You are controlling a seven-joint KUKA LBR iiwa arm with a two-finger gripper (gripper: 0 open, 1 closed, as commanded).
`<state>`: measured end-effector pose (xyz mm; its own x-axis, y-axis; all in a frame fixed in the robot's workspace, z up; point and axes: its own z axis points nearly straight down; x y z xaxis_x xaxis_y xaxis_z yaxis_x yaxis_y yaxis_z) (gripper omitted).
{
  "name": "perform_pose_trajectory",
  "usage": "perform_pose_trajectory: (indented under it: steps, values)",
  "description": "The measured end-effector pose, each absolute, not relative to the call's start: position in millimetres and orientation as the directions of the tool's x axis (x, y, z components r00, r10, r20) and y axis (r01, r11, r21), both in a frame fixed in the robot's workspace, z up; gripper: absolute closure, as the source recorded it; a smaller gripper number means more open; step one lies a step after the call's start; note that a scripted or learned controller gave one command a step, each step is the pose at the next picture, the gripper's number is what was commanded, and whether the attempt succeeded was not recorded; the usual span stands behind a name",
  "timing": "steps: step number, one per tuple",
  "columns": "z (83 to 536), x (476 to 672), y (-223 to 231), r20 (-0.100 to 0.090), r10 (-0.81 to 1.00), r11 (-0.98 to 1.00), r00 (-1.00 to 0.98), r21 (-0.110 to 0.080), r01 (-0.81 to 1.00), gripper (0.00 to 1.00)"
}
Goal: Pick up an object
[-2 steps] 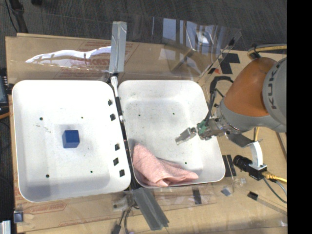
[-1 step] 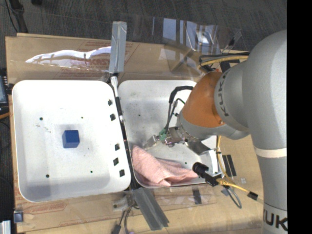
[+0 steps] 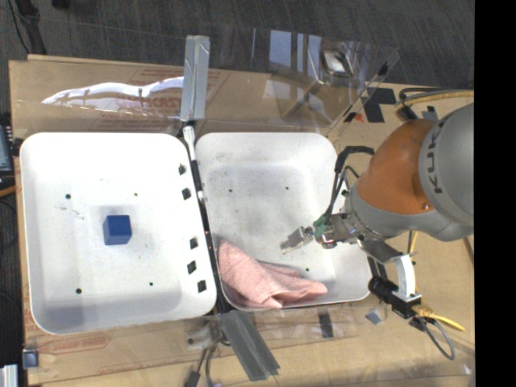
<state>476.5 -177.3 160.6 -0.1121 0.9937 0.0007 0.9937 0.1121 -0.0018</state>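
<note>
A small blue cube (image 3: 118, 229) rests in the middle of the left bin (image 3: 48, 160). A crumpled pink cloth (image 3: 266, 280) lies along the front edge of the right bin (image 3: 266, 147). My gripper (image 3: 293, 239) reaches in from the right over the right bin and points left. It hangs just above the cloth's upper right edge. I see nothing held in it. The grey and orange arm (image 3: 403, 184) covers the bin's right rim.
A dark divider with clips (image 3: 196, 216) separates the two bins. Behind the right bin stands a clear plastic sheet (image 3: 322, 79), and brown cardboard (image 3: 97, 95) lines the bench around both bins. A yellow cable (image 3: 439, 322) trails at the front right.
</note>
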Motion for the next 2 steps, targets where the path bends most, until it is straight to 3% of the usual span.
perform_pose_trajectory:
  steps: [1, 2]
  values:
    - [93.3, 483.0, -105.2, 0.000, 0.950, 0.313, -0.313, 0.001, 0.950, 0.00]
    - [103.2, 483.7, -103.9, 0.004, 0.948, 0.318, -0.318, -0.001, 0.948, 1.00]
